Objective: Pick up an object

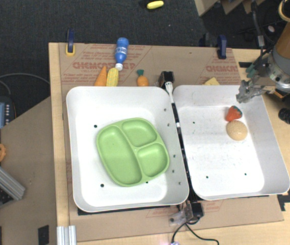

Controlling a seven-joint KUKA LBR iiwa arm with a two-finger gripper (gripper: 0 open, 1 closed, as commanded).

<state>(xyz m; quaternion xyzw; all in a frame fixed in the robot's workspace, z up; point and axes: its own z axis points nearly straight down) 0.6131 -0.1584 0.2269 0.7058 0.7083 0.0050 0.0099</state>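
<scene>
Bench w/ 2 bins (78, 137): 1 green tray (132, 151), 1 strawberry (233, 114), 1 egg (237, 130); gripper (246, 93) state unclear.

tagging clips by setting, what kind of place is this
Probably a robotics lab test bench, not a kitchen. Two white bins sit on cardboard clamped to the bench, a robot arm reaches in from the right, and the food is toys: a strawberry and a green divided plate.

Green divided plate (132, 150), red strawberry (233, 113), beige egg (236, 130)
</scene>
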